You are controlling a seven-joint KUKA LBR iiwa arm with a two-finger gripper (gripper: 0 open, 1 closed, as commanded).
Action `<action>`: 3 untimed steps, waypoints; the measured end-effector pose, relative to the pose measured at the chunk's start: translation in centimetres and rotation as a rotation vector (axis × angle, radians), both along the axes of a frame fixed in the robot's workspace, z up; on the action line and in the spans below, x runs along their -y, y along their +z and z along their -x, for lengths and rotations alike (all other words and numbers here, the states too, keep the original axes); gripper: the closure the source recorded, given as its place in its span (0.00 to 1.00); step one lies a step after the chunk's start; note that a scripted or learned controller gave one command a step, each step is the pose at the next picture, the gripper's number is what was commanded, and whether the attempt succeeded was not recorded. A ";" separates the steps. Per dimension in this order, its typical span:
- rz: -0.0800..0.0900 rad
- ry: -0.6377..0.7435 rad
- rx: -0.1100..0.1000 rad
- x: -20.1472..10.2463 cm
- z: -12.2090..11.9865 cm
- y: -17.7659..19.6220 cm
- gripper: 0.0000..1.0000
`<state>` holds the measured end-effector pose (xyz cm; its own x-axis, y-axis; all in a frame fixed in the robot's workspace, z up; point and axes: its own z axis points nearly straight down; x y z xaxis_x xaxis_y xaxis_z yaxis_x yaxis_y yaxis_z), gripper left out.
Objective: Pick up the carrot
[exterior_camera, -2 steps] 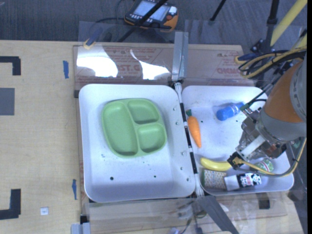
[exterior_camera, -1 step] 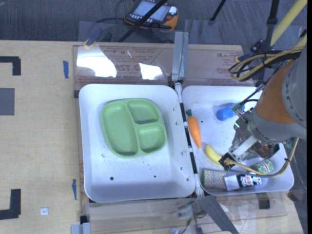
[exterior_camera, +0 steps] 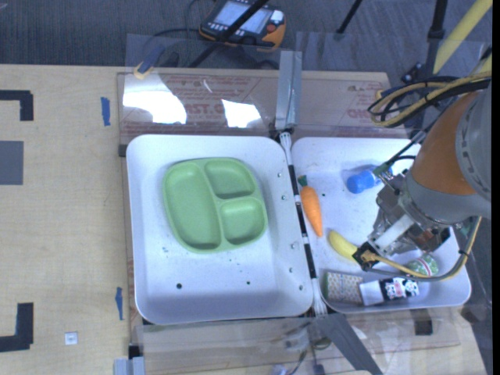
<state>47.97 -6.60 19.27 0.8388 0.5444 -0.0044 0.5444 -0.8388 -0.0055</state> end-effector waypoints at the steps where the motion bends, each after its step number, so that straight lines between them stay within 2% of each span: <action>1: 0.000 0.004 -0.003 -0.1 0.0 0.9 1.00; 2: -0.001 0.004 -0.003 -0.2 0.0 0.9 0.00; 3: -0.002 0.447 0.003 -6.7 -1.8 -0.9 0.00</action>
<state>49.74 0.09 18.36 0.5207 0.8538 -0.0012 0.8537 -0.5207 -0.0048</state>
